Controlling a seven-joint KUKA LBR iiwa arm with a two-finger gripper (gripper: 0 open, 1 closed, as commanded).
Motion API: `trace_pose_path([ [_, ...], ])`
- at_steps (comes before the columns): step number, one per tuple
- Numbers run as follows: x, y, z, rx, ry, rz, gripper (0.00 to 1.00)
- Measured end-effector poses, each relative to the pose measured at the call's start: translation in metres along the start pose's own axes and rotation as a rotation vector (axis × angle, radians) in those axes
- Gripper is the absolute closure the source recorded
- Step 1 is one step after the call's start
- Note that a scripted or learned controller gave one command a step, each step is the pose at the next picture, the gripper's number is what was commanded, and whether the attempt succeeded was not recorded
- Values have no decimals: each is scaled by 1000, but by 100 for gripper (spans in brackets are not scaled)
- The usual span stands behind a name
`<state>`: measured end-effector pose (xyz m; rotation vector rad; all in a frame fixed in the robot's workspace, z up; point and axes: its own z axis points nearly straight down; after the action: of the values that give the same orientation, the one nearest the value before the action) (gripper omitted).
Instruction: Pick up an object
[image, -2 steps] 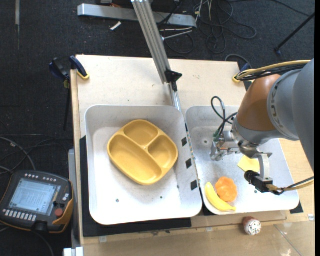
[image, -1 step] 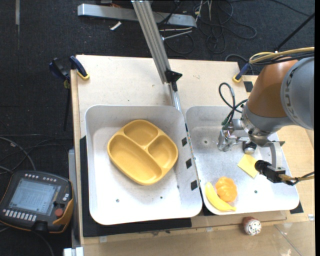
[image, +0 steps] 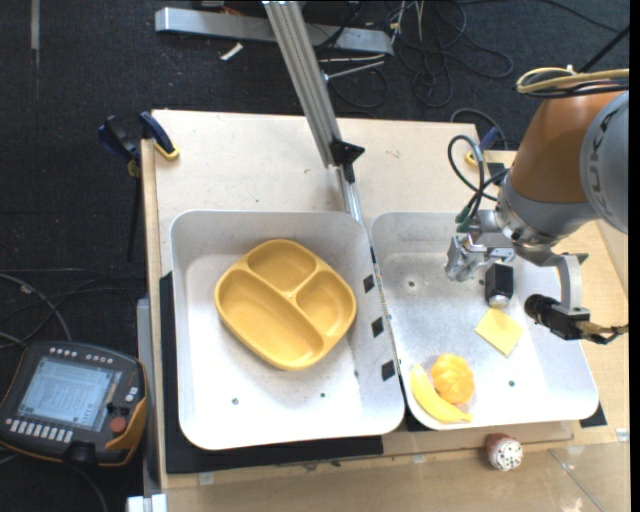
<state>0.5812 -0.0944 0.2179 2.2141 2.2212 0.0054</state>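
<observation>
Two white bins (image: 200, 300): one tray (image: 286, 302), one yellow card (image: 499, 331); pincer (image: 478, 262) state unclear.

Two bins, left bin (image: 200, 400) and right bin (image: 560, 395), of white plastic, smooth, faintly speckled and scuffed. Divided plate (image: 286, 302) of yellow plastic, smooth with a soft sheen. Flat square (image: 499, 331) pale yellow, matt, like foam or paper. Toy fruit (image: 448, 388) of orange and yellow plastic, slightly glossy. Bench top (image: 250, 165) pale, matt, like painted wood or board. Slanted rail (image: 310, 85) of bare brushed metal. Arm shell (image: 560, 140) glossy orange and smooth grey; gripper (image: 480, 262) of bare metal with black parts. Floor (image: 70, 210) dark, rough, carpet-like. Handheld controller (image: 70, 400) of grey plastic with a shiny screen.
</observation>
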Motion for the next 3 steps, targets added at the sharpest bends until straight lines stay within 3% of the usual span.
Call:
trace_pose_path([
  [1, 0, 1, -38, 1, 0, 0, 100],
  [3, 105, 35, -39, 4, 3, -4, 100],
])
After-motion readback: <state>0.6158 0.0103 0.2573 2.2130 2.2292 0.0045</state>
